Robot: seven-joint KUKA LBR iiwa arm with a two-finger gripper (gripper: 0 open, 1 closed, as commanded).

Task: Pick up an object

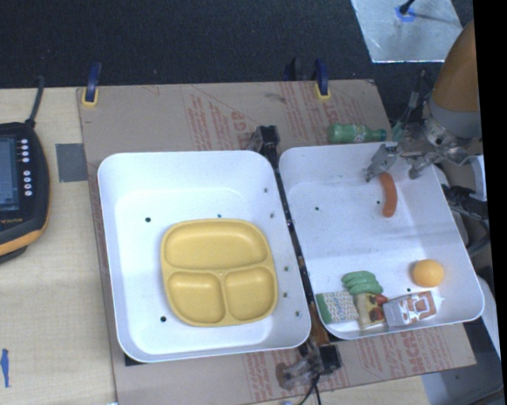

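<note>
— Looking down at the bench now; where is the arm sitting?

— I am seeing the grey arm with the orange band (458, 76) reaching in from the right, over the far right corner of the right-hand shallow white bin (326, 235). Its two-finger gripper (403, 159) is hanging at that corner, and I cannot tell whether it is released or clenched.

— What is lying near it?

— A reddish-brown sausage-shaped toy (388, 195) is lying on the bin floor just below the metal fingers; whether they are touching it, I cannot tell. A green plastic bottle (355, 132) is resting outside the bin, on the brown cardboard sheet (185, 115) past its far rim.

— And the rest of that bin?

— Along the near wall I am seeing a small orange ball (428, 273), a ridged green toy (361, 281), and a cluster of small printed packets (380, 308) touching one another.

— The left bin?

— The left-hand shallow white bin (135, 250) is holding a yellow plastic tray with three compartments (217, 270), sitting flat near its middle. A black and orange teach pendant (4, 191) is lying on the wooden bench at the far left.
</note>
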